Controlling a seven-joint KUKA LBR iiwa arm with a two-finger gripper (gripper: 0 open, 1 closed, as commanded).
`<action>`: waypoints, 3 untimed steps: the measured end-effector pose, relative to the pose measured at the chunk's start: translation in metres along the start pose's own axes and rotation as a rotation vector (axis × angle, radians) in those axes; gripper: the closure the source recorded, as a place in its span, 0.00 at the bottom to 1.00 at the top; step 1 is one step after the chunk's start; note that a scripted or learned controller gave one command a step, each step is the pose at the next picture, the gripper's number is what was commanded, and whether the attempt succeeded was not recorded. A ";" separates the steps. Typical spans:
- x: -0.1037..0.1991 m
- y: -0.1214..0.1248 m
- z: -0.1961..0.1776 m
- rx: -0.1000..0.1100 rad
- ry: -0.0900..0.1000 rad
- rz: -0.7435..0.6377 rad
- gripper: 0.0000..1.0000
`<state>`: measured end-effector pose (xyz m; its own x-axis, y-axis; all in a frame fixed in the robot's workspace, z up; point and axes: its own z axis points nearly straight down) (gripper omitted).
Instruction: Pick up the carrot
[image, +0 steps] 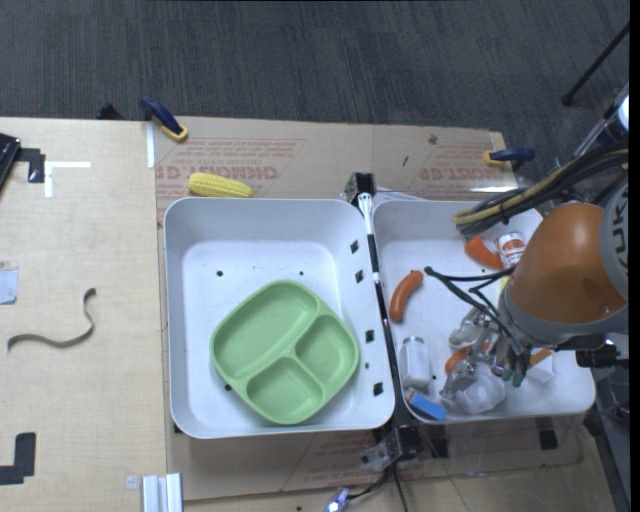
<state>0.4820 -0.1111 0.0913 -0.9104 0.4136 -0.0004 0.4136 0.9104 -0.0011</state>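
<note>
In the right bin (430, 225), an orange carrot (457, 359) lies mostly hidden under the gripper. One orange tip shows to the left of the gripper. Another orange bit (540, 354) shows on the gripper's right side. The gripper (480, 358) is low in the bin, right over the carrot, below the arm's orange band (565, 265). Cables and the wrist cover the spot where the gripper meets the carrot.
The right bin also holds an orange-red sausage (404, 294), a clear cup (413, 356), a blue piece (428, 407), a clear crumpled item (478, 394) and a small bottle (511, 247). A green divided plate (285, 350) lies in the left bin (190, 300). Yellow corn (220, 185) rests behind it.
</note>
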 end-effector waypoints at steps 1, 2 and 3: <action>-0.107 -0.047 -0.002 -0.003 -0.003 0.395 0.00; -0.026 -0.040 0.000 -0.001 -0.001 0.388 0.00; 0.008 0.007 0.000 0.002 -0.002 0.553 0.00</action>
<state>0.4773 -0.1010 0.0917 -0.5577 0.8301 -0.0037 0.8301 0.5577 -0.0021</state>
